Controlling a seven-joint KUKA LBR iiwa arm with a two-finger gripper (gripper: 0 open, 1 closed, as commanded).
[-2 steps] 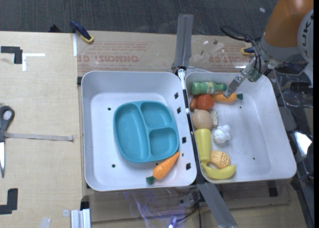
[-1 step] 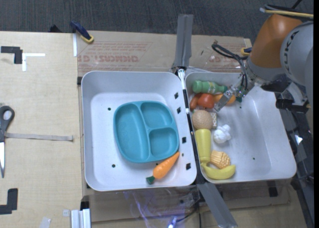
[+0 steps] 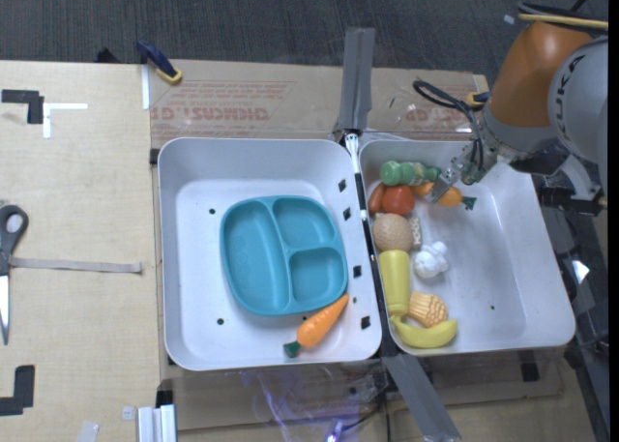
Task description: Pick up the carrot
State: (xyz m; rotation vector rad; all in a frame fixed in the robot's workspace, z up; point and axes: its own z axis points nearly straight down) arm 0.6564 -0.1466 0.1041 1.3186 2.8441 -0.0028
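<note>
The carrot (image 3: pixel 322 324) lay slantwise in the left bin (image 3: pixel 184 266), well apart from the gripper (image 3: pixel 462 177), over the right bin (image 3: pixel 513 276).

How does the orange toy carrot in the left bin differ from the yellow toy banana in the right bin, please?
The orange toy carrot is straight and tapered, with a green tip; the yellow toy banana is curved. The carrot lies in the left white bin, beside the divided blue plate; the banana lies in the right white bin, against the corn piece. The carrot points diagonally; the banana runs along the near wall. Both lie flat near their bins' near edges, away from the gripper.
</note>
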